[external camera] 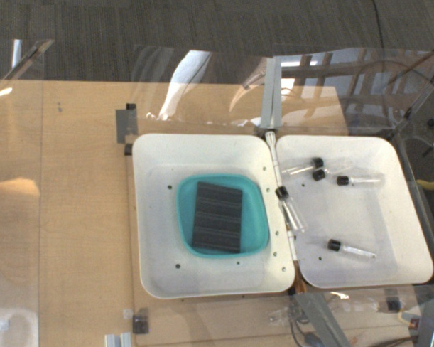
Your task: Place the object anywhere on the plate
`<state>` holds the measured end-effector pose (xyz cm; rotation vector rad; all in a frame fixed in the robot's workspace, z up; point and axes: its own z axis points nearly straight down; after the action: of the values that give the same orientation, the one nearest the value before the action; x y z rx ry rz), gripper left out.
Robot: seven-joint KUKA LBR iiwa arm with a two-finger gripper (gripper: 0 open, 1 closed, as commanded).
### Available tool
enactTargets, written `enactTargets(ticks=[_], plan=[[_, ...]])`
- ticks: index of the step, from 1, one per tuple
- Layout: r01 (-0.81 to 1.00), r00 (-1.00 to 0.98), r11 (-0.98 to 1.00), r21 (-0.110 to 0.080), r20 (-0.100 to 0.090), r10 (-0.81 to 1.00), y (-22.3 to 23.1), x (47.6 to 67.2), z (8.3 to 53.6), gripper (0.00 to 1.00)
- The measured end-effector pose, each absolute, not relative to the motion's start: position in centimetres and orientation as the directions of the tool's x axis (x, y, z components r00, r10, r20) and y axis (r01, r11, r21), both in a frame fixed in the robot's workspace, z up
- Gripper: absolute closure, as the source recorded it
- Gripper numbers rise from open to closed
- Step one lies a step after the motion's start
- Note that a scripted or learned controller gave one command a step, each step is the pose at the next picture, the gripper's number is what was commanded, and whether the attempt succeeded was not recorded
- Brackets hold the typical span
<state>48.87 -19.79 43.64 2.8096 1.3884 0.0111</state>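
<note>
Quick status from my side: the dark ridged block [218, 217] is lying flat on the teal plate [186, 206], pretty much dead centre, long side running up and down the view with a slight tilt. The plate sits in the middle of the left bin [154, 207], with white floor showing all around it. Over in the right bin [389, 220] there's a scatter of little clear tubes with black caps: two close together near the top left [302, 168], one just to their right lying sideways [356, 179], and one lower down on its own [351, 250]. One more tube [288, 206] is lying along the seam where the two bins meet, cap at the upper end, and I can't say which bin it counts as being in. Both bins sit side by side on the tan worktop [62, 210]. As for my end effector, honestly can't tell if it's apart or together right now.
</note>
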Motion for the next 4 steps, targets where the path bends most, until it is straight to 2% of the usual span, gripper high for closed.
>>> enactTargets(ticks=[1, 2, 4], plan=[[0.715, 0.699, -0.699, 0.010, 0.004, 0.715, -19.60, 48.90, 43.65, 0.00], [0.559, 0.829, -0.829, 0.007, 0.006, 0.559, -20.10, 48.86, 43.59, 0.00], [0.325, 0.946, -0.946, 0.007, 0.007, 0.325, -20.55, 48.84, 43.60, 0.00]])
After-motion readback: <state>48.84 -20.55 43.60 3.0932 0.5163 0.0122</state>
